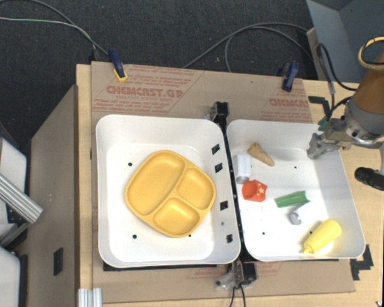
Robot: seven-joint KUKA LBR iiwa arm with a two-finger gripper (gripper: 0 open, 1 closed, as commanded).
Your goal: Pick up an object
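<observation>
While the arm (370, 93) is reaching in from the right edge of the surface (150, 85), its gripper (319, 145) is hanging over the far right corner of the right bin (342, 186), at the bin's rim. Whether it is released or clenched cannot be told at this angle, and nothing is showing in its grasp.

Two shallow white bins are sitting side by side on the surface. A yellow divided plate (170, 193) is lying in the left bin (117, 141), occupying its middle and sitting flat with three compartments facing up.

Several small objects are lying in the right bin. A tan cone-shaped piece (260, 154) is resting near the far edge, towards the left side. A white cylinder (242, 166) is lying just beside the bin's left wall, and a red piece (254, 191) is lying just beside it on the near side. A green strip (291, 199) is lying near the middle, slightly tilted. A small grey item (294, 217) is sitting just near of the green strip. A yellow bottle-like object (322, 236) is lying at a slant by the near right corner, well apart from the gripper.

Two blue clamps (117, 66) are gripping the far edge of the surface.
</observation>
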